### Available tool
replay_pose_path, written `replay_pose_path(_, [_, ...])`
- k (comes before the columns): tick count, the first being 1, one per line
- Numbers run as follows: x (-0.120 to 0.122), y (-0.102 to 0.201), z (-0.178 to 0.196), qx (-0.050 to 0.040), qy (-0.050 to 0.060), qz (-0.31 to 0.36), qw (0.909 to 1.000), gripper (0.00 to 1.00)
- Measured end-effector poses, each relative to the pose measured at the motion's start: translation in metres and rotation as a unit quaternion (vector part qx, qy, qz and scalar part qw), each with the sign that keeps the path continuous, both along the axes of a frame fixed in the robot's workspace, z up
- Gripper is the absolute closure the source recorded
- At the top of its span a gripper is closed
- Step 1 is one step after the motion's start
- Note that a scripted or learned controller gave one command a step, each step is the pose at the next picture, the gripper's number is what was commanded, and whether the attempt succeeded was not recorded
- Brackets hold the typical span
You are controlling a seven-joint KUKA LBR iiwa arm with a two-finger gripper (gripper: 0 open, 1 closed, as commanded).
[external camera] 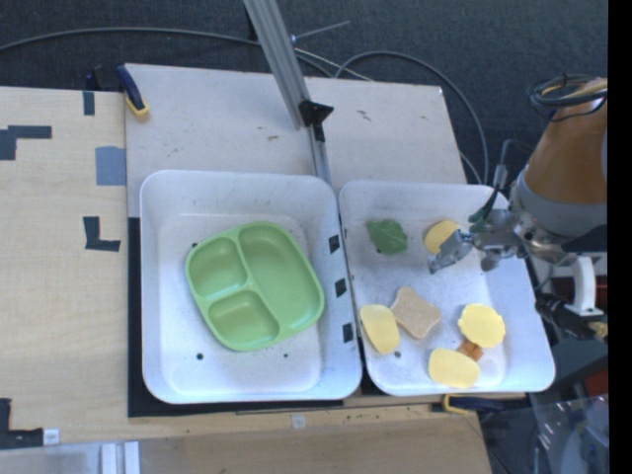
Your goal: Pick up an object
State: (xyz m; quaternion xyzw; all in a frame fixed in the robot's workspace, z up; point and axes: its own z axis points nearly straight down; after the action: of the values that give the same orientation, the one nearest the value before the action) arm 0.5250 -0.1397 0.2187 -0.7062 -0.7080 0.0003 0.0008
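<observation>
Bins sit side by side on the bench [247,126], both shallow and white. The left bin [158,265] holds a single thing: a green tray [255,284] with three compartments, lying flat and turned at an angle, with nothing in any compartment.

The right bin [523,354] holds the loose pieces. A green lump [387,235] lies near the far left corner. A yellow piece [439,233] lies to its right, just beside the gripper [456,248]. Nearer the front, a tan slice [416,313] like bread lies toward the middle, touching a yellow oval [379,328] on its left. A round yellow piece [482,325] lies to the right of the slice, and another yellow piece [453,366] lies by the front wall. Between these last two a small brown bit [470,350] shows.

The arm [568,166] reaches in from the right, its orange band above the grey wrist. The gripper is low over the far right part of the right bin, pointing left toward the yellow piece. Whether its claw is released or clenched cannot be told from this view, and nothing can be seen between its fingers.

A blue and yellow clamp [132,92] sits at the bench's far left corner.
</observation>
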Motion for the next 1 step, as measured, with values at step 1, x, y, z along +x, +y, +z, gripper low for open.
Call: replay_pose_path(1, [0.0,-0.0001,0.0,0.0,0.0,0.0,1.0,0.0])
